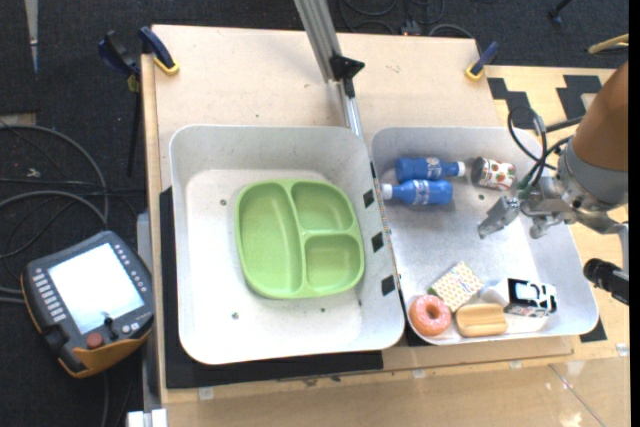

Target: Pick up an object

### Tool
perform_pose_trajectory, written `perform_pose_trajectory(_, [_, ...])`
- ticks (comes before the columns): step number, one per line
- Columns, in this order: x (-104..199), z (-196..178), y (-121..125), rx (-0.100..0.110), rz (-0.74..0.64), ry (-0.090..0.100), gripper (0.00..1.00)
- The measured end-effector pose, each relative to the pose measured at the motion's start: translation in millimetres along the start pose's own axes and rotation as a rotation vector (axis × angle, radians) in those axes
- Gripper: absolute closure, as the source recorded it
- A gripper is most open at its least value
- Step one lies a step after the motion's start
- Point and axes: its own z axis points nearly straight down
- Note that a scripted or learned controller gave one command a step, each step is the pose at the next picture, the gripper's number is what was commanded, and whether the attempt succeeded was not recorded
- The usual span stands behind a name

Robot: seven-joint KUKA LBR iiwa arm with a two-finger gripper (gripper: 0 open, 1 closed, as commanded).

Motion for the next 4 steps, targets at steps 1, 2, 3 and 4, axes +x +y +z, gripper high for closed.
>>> perform_pose_trajectory(1, [2, 47, -8, 0.0, 0.001, 0.0, 0.0])
perform_pose_trajectory(2, [2, 77, -7, -0.006, 0.001, -0.002, 0.0])
perform_pose_trajectory(3, [2, 66, -7, -0.009, 0.0, -0.003, 1.0])
perform_pose_trajectory(4, [-1, 20, -13, -0.009, 0.001, -0.003, 1.0])
